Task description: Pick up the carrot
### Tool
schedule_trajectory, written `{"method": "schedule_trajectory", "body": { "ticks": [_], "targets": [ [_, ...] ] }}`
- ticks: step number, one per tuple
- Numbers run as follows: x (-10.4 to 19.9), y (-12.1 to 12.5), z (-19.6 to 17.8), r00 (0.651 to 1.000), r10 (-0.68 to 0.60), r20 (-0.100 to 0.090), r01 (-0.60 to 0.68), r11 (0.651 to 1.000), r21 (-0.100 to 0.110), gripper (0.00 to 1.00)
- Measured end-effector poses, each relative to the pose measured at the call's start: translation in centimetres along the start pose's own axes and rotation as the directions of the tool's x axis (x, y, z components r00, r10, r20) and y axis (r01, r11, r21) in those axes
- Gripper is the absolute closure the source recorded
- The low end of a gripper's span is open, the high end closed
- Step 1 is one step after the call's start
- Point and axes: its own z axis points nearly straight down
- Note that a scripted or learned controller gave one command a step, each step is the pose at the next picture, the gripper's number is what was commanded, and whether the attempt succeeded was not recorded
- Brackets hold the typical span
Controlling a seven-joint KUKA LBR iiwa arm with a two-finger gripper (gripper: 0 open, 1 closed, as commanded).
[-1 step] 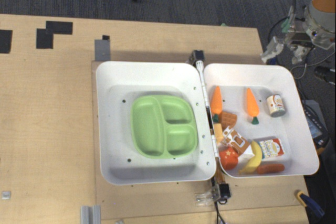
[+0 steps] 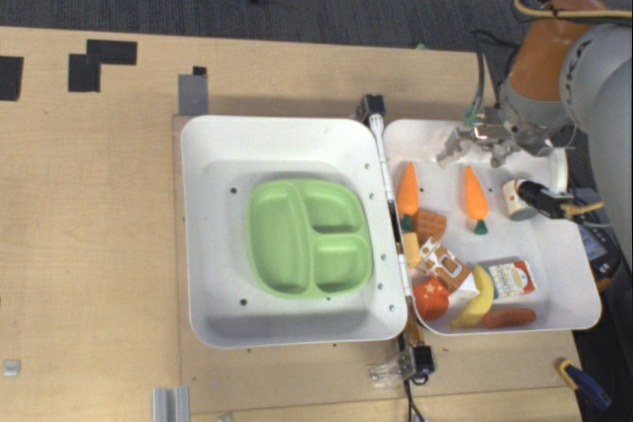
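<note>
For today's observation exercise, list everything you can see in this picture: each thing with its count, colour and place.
Bins: two, white, side by side on the bench.
Divided plate: one, green, in the left bin.
Carrots: two, orange; one mid right bin, the other by its left wall.
Tomato: one, red, right bin, near edge.
Banana: one, yellow, beside the tomato.
Sausage: one, red-brown, near edge.
Carton: one, white and red, right bin.
Arm: one, grey with orange band, at right.
End effector: one, metal, above the right bin's far edge.

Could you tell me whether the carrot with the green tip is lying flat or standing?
Lying flat: the carrot rests lengthwise on the right bin floor.
</note>
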Motion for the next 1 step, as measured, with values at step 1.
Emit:
{"method": "schedule_trajectory", "body": {
  "ticks": [1],
  "targets": [
    [0.28, -3.78, 2.03, 0.957, -0.289, 0.003, 0.289, 0.957, -0.004, 0.0]
  ]
}}
